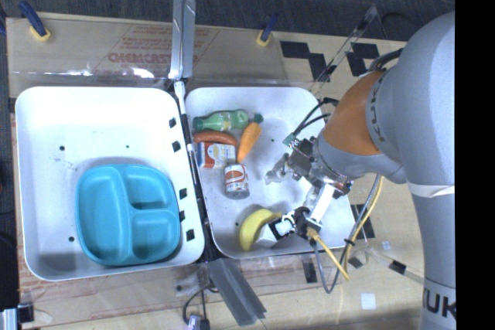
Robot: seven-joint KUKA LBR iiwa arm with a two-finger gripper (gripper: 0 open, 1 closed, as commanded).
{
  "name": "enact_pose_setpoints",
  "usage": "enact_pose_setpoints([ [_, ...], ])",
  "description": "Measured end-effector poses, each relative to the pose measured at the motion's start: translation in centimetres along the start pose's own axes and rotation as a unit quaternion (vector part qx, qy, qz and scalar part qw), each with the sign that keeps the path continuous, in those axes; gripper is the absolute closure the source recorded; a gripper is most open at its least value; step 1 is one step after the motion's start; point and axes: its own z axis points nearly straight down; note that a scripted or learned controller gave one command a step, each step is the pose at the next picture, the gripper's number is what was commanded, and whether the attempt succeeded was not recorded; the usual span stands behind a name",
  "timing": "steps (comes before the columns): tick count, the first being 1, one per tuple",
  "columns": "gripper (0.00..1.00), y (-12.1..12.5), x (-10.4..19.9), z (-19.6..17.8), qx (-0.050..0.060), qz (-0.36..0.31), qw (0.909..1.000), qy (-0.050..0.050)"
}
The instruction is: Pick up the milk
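My claw (280,170) hung over the right bin (298,100), out on the arm side of the milk (216,154) and apart from it. Whether it was open or shut, I couldn't tell; nothing showed in its grip. The milk carton lay by that bin's left wall. A sausage (214,137) touched its far edge, a can (236,180) sat just nearer, and a carrot (248,141) slanted beside it.
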Motion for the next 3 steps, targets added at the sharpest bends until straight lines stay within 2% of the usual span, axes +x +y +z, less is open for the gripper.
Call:
enact_pose_setpoints([
  [1,0.0,4.6,2.7,-6.8,-0.002,-0.043,0.9991,0.001],
  [2,0.0,4.6,2.7,-6.8,-0.001,-0.043,0.9991,0.0],
  [3,0.0,-3.3,-1.3,-0.1,-0.001,-0.243,0.97,0.001],
])
